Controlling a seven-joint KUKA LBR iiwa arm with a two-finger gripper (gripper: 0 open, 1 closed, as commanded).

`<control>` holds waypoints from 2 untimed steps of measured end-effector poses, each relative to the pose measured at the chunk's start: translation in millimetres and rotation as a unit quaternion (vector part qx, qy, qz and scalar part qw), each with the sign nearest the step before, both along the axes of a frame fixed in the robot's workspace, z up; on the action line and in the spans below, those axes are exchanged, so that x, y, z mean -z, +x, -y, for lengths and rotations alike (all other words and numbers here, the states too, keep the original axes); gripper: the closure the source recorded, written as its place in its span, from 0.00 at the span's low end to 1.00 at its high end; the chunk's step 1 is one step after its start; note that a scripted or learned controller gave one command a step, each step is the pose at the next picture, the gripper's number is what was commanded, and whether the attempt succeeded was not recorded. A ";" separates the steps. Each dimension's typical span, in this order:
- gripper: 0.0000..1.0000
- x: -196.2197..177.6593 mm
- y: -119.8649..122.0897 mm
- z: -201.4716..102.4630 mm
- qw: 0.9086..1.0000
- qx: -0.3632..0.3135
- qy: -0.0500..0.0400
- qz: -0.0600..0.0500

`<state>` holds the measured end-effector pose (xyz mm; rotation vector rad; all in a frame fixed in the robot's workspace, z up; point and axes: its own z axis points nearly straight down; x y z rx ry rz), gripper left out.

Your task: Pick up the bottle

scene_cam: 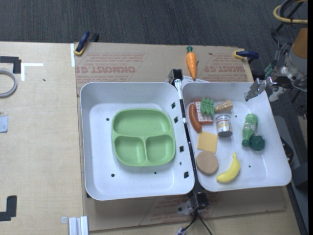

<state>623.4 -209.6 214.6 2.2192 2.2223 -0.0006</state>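
A green tray [144,137] was seen in the left bin [93,146]. The green bottle [250,126] was laid in the right bin [274,170], among toy food. The gripper [257,88] was seen spread, apart from it.

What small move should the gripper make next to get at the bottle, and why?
Probably shift the gripper toward the camera and slightly left, until it is over the green bottle, then descend. The gripper sits at the right bin's far right rim; the bottle lies in the bin, its cap end against the broccoli.
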 end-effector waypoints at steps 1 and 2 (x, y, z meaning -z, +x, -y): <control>1.00 -9.9 0.5 0.1 1.000 -0.001 -0.001 0.001; 1.00 33.5 -49.2 12.8 0.998 -0.056 0.000 0.000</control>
